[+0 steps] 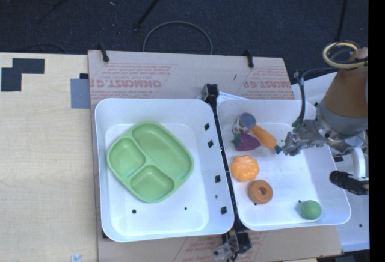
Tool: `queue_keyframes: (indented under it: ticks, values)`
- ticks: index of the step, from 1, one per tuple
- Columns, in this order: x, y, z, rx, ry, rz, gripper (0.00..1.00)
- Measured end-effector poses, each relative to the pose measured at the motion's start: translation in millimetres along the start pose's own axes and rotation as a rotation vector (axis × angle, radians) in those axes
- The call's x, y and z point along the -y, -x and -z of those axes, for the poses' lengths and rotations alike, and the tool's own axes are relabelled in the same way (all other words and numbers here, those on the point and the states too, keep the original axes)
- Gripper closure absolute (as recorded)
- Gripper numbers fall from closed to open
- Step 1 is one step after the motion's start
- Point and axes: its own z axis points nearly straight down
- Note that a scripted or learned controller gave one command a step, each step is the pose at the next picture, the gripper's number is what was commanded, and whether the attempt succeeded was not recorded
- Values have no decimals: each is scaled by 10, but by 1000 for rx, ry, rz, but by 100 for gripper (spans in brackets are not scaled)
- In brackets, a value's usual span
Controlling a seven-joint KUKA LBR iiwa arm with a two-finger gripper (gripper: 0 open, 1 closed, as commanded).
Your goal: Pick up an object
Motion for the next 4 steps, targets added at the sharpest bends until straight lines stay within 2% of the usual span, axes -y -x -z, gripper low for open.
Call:
queue_keyframes:
  ticks: [1, 3, 4]
  values:
    - [-11, 9, 532, 0, 0, 0, 100]
    - [46, -1045, 740, -4, -7, 4, 100]
    - [181, -1595, 641, -3, -9, 3, 100]
